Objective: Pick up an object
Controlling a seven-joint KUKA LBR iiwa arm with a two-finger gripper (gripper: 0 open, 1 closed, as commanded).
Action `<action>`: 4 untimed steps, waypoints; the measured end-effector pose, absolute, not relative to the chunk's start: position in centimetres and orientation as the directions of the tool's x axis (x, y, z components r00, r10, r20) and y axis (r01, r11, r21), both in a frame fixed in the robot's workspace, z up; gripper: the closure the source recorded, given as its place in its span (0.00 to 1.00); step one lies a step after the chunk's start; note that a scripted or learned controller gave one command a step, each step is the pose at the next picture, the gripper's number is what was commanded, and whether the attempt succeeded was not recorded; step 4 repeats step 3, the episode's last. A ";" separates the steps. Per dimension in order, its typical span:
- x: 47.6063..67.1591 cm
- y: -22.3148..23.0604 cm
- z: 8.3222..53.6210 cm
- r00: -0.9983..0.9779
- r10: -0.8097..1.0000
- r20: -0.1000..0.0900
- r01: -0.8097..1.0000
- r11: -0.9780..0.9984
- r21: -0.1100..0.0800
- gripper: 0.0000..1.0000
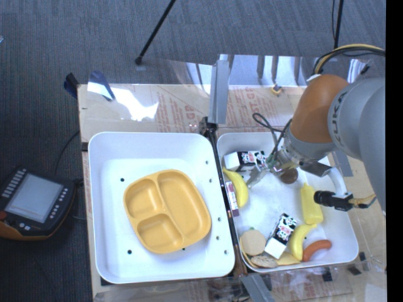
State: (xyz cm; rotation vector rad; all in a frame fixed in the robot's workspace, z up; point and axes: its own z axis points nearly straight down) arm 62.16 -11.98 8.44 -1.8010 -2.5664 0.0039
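Toy food (296, 231) fills the right bin (349, 231) on grey carpet (63, 30); hand (259, 173) grip unclear.

1. No readable word on the bench (170, 109): faint reddish print across its brown surface above the left bin (104, 168), too blurred to make out.
2. Black-and-white cow pattern, no legible lettering, on two small cartons (252, 159) (281, 231) in the right bin (349, 241).
3. Blank grey screen on the pendant (31, 200), left of the left bin.
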 end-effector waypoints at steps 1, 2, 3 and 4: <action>63.8 -8.8 18.8 -0.377 0.926 -0.003 0.926 0.377 0.008 0.00; 64.5 -9.6 9.0 -0.313 0.950 0.001 0.950 0.313 -0.002 0.00; 57.7 -10.5 8.5 -0.141 0.990 0.003 0.990 0.141 -0.007 0.00; 57.7 -10.5 8.5 -0.141 0.990 0.003 0.990 0.141 -0.007 0.00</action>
